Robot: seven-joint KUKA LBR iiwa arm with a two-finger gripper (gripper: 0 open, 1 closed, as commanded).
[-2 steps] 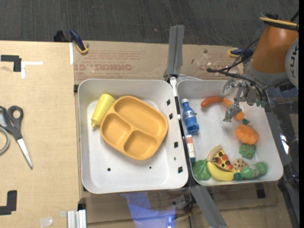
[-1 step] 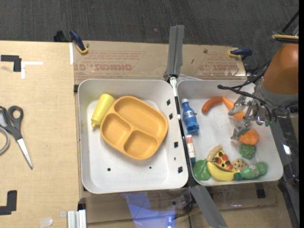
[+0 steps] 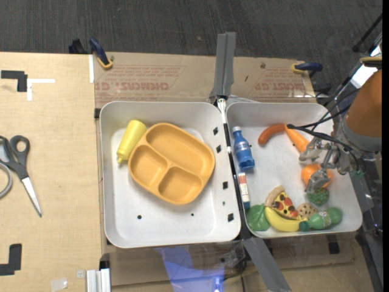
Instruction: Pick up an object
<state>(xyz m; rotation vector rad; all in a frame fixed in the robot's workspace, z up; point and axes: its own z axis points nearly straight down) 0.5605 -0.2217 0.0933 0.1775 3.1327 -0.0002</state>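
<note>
Hovering: your gripper (image 3: 321,163) hangs low over the right bin (image 3: 276,111), right-hand side, reaching in from the right.
Claw state: can't tell, too small and cluttered with cables; no call from me.
Likely target: orange ball (image 3: 313,175), directly under the claw tip, touching or nearly so. Judgement only.
Next to it: broccoli (image 3: 318,196) just below the ball, carrot (image 3: 296,139) above-left, orange sausage (image 3: 270,133) further left.
Other pickables: blue bottle (image 3: 243,151) and marker pen (image 3: 243,187) along the left wall; pizza slice (image 3: 282,202), banana (image 3: 285,222), green pepper (image 3: 257,218) along the near wall.
Left bin (image 3: 121,224): yellow divided plate (image 3: 172,163), yellow bottle (image 3: 130,139) tucked beside it.
Progress: early, as I read it. Nothing lifted, every item resting on a bin floor.
Left for you: close on one item, raise it clear.
Risk: crowded corner, ball may roll, broccoli could get nudged.
</note>
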